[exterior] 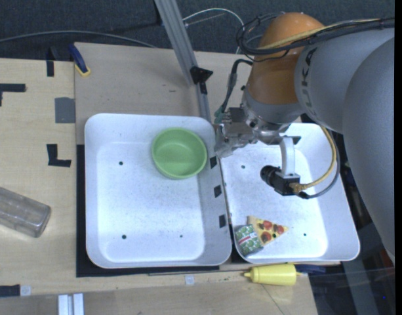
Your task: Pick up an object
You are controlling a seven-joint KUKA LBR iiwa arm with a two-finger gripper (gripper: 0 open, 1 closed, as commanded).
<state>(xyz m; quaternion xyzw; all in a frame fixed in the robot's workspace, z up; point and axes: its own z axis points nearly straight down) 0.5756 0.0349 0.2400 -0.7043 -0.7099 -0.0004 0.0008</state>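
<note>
A green bowl (179, 152) sits upright in the left bin (122, 235), near its back right corner. At the front left of the right bin (325, 241) lies a pizza-slice toy (269, 229), touching a small green and red packet (247, 239). My gripper (228, 138) hangs over the back left corner of the right bin, by the wall between the two bins and just right of the bowl. Nothing can be seen held in it. The grey arm and its orange band (279, 58) cover the back of the right bin.
A yellow bottle (274, 275) lies on the bench just in front of the right bin. A clear plastic tube (17, 210) lies on the bench at the far left. A slanted metal pole (181, 44) rises behind the bins.
</note>
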